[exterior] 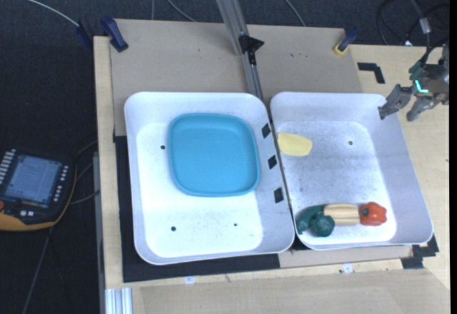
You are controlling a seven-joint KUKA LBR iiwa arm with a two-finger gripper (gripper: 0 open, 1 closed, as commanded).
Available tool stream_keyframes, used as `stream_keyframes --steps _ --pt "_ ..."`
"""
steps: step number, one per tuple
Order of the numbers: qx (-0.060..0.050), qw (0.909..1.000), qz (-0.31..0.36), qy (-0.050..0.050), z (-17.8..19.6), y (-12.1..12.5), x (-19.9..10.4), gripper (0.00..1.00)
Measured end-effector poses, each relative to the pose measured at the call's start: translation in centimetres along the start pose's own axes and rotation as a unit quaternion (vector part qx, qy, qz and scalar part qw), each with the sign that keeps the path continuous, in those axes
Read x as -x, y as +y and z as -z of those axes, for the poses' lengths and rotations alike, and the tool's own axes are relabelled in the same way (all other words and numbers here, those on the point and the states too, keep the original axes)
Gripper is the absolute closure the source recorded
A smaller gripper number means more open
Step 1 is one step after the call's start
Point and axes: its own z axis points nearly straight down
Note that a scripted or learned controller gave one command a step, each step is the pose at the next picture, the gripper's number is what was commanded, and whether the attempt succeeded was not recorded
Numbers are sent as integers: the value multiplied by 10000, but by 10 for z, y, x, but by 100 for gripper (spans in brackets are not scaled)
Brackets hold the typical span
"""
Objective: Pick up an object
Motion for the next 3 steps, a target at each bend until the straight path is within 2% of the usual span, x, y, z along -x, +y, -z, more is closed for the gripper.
stream_keyframes --steps 1,2,3 --pt "-1 10000 0 0 0 0 0 0" --pt "-25 10000 2 7 -60 7 0 0" --pt "-21 10000 2 6 -102 6 -3 0"
